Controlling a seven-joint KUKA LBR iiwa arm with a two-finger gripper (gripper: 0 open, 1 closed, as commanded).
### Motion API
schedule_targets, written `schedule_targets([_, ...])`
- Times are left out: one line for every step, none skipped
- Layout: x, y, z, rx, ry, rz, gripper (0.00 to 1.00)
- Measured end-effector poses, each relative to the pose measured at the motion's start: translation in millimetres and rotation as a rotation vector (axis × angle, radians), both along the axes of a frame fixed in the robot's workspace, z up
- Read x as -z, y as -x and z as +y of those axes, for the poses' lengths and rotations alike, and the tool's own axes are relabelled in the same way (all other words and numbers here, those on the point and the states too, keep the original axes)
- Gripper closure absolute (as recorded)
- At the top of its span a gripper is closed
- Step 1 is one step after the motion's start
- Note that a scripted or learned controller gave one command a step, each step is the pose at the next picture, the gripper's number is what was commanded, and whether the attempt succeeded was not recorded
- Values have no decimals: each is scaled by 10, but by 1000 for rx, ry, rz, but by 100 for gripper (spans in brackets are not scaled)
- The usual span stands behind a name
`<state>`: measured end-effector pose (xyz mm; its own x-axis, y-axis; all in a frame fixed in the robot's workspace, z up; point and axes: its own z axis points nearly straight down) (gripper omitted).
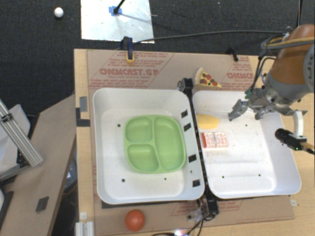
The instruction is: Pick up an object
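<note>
Nothing held yet: end effector hangs above the right bin, away from the objects

Overhead, slanted view of a counter (147,65) carrying two shallow white bins side by side. A green divided plate (154,143) lies in the left bin (110,112). Two small things lie in the right bin (256,181), close to its left wall: a yellow, banana-like piece (207,121) and, just below it, a flat red-and-white packet (215,140). A toy pizza slice (207,79) rests on the counter beyond the bins, and an orange ball (135,220) sits on the counter in front of them.

A grey arm with an orange band reaches in from the right. Its end effector (250,110) hangs over the upper part of the right bin, fingers spread apart, with nothing between them.

Both objects in that bin lie to the left of the end effector; the yellow piece is nearer, the packet lower and farther off.

Likely risks: the fingers may close on bare bin floor if the arm descends where it is now. The packet lies flat, so fingers could slide over it. Both objects sit near the wall, which may block one finger.
</note>
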<state>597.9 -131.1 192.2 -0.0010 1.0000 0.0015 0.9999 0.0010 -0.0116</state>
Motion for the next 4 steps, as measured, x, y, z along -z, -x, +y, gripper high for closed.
schedule_targets([-76, -30, 3, -3, 2, -13, 0])
schedule_targets([346, -17, -33, 0, 2, -11, 0])
schedule_targets([762, 3, 5, 0, 1, -11, 0])
schedule_targets([1030, -49, 5, 1, 3, -28, 0])
